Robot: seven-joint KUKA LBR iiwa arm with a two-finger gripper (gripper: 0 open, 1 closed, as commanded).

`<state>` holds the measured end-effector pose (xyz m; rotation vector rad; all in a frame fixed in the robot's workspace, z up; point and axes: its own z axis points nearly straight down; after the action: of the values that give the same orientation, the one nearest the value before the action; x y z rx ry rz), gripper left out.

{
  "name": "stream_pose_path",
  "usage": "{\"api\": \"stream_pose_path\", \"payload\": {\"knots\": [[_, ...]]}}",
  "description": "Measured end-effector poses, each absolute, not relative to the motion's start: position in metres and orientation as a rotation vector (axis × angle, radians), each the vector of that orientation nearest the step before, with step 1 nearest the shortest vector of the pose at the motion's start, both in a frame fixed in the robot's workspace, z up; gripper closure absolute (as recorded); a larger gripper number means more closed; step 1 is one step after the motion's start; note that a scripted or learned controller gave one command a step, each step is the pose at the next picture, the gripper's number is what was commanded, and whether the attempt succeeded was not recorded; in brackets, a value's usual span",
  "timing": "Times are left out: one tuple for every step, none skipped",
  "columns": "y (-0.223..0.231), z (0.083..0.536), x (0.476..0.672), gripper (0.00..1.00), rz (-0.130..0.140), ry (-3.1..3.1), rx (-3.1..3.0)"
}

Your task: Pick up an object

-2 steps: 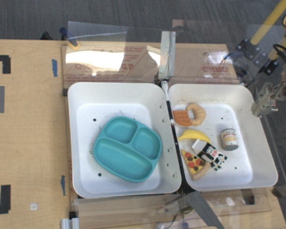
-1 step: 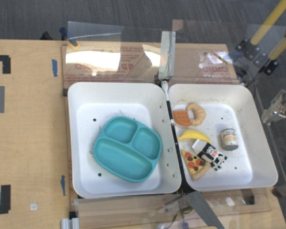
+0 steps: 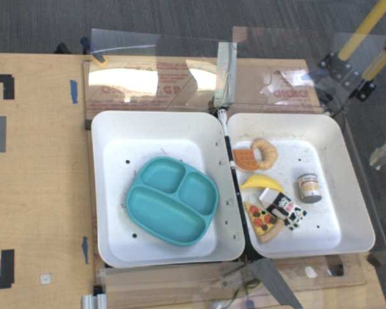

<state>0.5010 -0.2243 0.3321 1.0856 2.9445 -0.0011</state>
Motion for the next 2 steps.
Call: {"api": "stream_pose_path", "payload": {"knots": [[-0.224,0.318,0.481,1.00,-0.001,2.786,1.459],[-0.223,0.296,0.481,1.00,-0.003,2.534,1.865]]}}
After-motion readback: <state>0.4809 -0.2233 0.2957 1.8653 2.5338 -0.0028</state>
